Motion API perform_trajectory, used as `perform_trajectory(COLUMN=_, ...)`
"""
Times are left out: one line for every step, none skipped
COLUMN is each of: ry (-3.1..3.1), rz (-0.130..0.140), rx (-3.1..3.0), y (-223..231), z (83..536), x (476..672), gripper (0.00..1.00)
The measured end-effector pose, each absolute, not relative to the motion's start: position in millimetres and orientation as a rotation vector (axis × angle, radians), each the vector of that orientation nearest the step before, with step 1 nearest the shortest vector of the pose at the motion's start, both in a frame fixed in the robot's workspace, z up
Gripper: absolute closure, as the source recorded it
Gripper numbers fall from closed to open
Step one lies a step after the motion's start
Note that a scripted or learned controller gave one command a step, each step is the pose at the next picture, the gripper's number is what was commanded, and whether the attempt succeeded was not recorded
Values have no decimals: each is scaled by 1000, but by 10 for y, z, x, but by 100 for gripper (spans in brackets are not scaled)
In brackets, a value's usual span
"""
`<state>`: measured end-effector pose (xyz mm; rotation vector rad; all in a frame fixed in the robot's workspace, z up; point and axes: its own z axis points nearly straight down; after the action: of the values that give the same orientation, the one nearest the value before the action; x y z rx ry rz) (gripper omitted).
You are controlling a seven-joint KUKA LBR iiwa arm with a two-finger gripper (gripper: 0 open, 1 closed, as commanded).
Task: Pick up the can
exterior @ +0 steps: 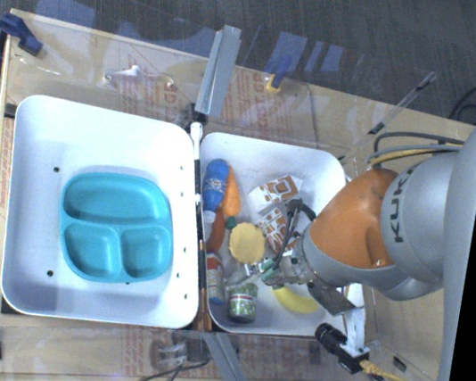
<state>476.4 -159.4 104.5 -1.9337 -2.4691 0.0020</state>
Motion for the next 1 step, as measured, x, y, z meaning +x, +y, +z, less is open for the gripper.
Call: perform_trajectory(ry=-2087, rz=10, rx=-2366, y=-1248, z=1034, x=4762, gripper=0)
